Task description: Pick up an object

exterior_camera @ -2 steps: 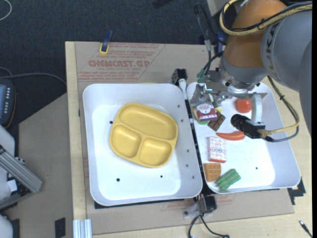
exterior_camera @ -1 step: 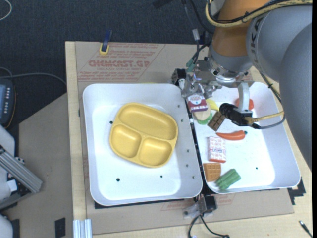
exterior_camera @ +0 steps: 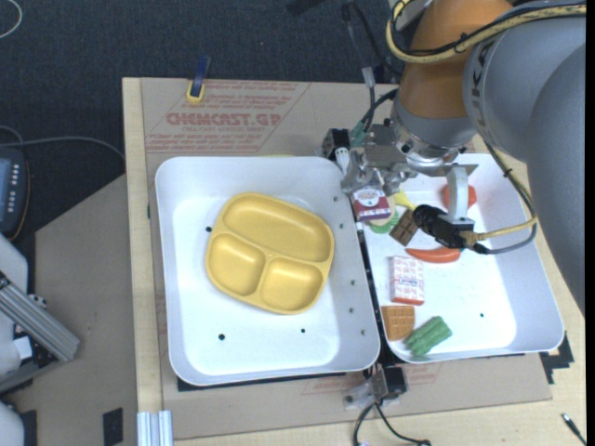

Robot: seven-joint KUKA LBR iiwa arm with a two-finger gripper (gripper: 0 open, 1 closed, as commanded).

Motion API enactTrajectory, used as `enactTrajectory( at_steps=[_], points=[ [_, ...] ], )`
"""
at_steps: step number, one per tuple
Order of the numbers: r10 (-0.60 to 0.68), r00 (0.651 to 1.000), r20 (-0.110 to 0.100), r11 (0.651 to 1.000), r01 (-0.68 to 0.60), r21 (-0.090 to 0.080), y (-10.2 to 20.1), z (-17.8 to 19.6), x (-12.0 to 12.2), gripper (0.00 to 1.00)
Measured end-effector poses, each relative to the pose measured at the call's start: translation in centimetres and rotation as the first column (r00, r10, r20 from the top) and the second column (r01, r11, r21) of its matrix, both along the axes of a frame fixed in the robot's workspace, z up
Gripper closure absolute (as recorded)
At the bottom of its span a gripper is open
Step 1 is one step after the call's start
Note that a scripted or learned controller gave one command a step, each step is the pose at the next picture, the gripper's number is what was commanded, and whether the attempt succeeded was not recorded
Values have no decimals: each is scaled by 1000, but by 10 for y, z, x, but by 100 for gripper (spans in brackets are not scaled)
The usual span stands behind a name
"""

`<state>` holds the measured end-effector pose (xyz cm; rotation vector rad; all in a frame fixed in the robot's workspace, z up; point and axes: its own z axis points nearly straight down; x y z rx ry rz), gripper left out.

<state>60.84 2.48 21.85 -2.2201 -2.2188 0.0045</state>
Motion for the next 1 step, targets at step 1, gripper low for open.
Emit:
enactTrajectory(
  at_steps=[1],
  points=[
    [3, 1000, 8, 1000, -3, 0, 11, 17, 5, 100]
  ],
)
